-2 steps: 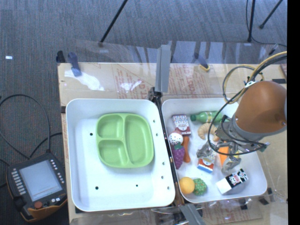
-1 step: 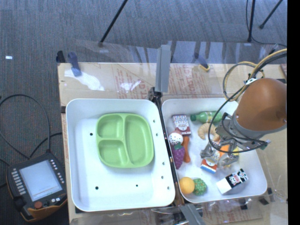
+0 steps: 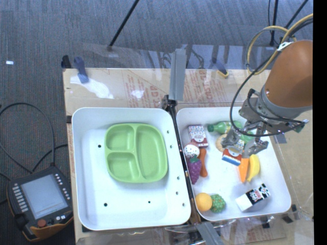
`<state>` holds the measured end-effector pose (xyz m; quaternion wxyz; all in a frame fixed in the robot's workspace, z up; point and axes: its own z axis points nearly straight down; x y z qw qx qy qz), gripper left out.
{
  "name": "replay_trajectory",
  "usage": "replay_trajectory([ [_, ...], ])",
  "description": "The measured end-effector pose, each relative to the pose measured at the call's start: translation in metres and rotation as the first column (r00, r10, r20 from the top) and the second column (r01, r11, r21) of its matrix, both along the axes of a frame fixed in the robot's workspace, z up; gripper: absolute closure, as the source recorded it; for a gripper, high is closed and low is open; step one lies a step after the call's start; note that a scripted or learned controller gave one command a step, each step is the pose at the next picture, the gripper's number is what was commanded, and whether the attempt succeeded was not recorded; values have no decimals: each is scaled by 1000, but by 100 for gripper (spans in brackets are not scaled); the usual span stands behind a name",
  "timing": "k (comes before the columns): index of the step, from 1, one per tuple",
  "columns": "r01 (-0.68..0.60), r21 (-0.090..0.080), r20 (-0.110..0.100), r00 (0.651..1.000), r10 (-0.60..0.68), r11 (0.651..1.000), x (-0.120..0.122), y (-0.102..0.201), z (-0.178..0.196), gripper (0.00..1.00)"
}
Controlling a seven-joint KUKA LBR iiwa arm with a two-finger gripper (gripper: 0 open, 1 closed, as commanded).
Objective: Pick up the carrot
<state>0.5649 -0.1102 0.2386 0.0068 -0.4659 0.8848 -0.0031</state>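
I see the gripper [image 3: 244, 146] low over the right bin [image 3: 282, 185], above the upper end of a carrot [image 3: 243, 170] that lies beside a banana [image 3: 253, 167]. I cannot tell how far its jaws are open; the wrist hides them. A second, thinner carrot [image 3: 203, 163] lies next to the purple grapes [image 3: 194, 170], near the bin's left wall. The left bin [image 3: 87, 198] holds a green divided plate [image 3: 136, 152].

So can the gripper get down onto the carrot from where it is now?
Probably yes. The gripper hangs just above the carrot, whose top looks uncovered. The banana lies right against it, so the fingers may catch that too.
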Motion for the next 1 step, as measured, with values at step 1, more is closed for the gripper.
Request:
replay_trajectory([
  [1, -725, 9, -14, 688, 725, 689, -6, -89, -117, 100],
])
